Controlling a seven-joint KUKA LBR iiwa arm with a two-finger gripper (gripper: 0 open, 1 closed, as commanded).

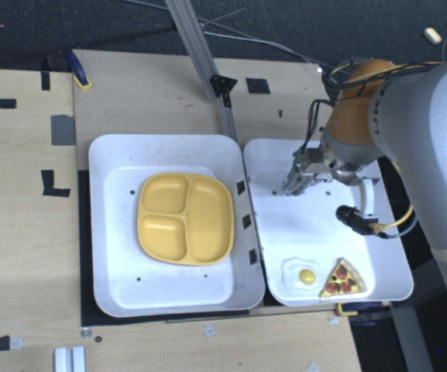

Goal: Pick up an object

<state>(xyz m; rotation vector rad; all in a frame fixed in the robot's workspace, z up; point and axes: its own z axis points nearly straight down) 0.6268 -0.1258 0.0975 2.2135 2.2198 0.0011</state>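
Farthest to my gripper's left, in the left white bin [115,285], lies the yellow plastic plate with three compartments [185,218], flat and well apart from me. It is broad and shallow; I judge its rim a poor bite for two fingers.

My gripper [295,183] hangs low over the upper part of the right white bin [393,281], near its back left corner, pointing down at bare bin floor. I cannot tell how far it is open, because the tips are small and dark against the wrist, and I see nothing held in it.

Nearer the camera than my gripper, and slightly to its right, lies the flat white toy fried egg with a yellow yolk [301,275], close to the bin's front wall. Just beside the egg, farther right, lies the small toy pizza slice with red toppings [342,279].

To do this well, I would rise a little, travel toward the front of the bin, and centre over one toy. The pizza slice looks the better pick: I would straddle its narrow width, come straight down until I touch the floor, then close.
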